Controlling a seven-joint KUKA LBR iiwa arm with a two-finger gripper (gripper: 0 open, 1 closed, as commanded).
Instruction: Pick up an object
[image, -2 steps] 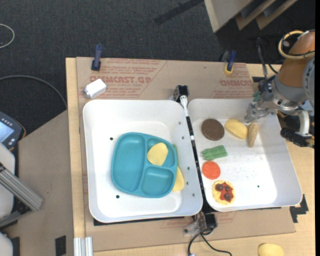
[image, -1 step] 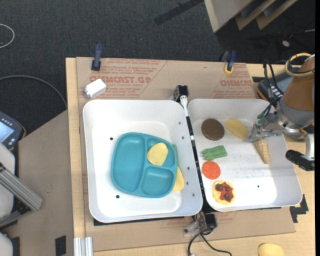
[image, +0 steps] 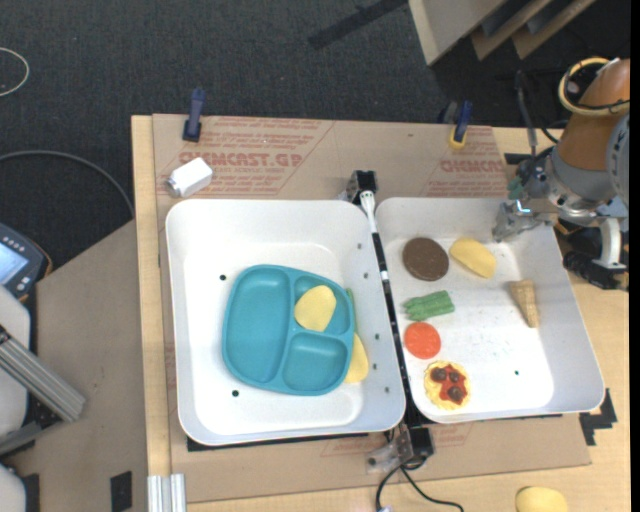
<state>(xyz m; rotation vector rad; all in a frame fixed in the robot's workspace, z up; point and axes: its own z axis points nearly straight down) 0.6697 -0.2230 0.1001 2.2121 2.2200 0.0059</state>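
We note the gripper (image: 508, 218) low over the far right part of the right bin (image: 570, 330), hanging from the grey wrist that enters from the right — whether it is released or clenched we cannot tell, since the tip is small and partly lost against the white floor. Nothing shows between it and the bin that we could call held. Nearest to it lies the yellow piece (image: 473, 257), just beside the brown disc (image: 426, 258); from the gripper it sits toward the near edge and a little to the left, close but apart. Its long axis runs at a slant, from upper left to lower right, so we judge a grasp across the short width would suit best. The tan cone (image: 525, 302) lies farther toward the near edge, long axis roughly front to back. The green piece (image: 428, 305), the red disc (image: 422, 340) and the small pizza (image: 447, 384) trail off to the left and near side, well apart from the tip. The left bin (image: 200, 380) holds a blue tray (image: 262, 330) with a yellow slice (image: 316, 308) — out of easy reach for now, we judge.
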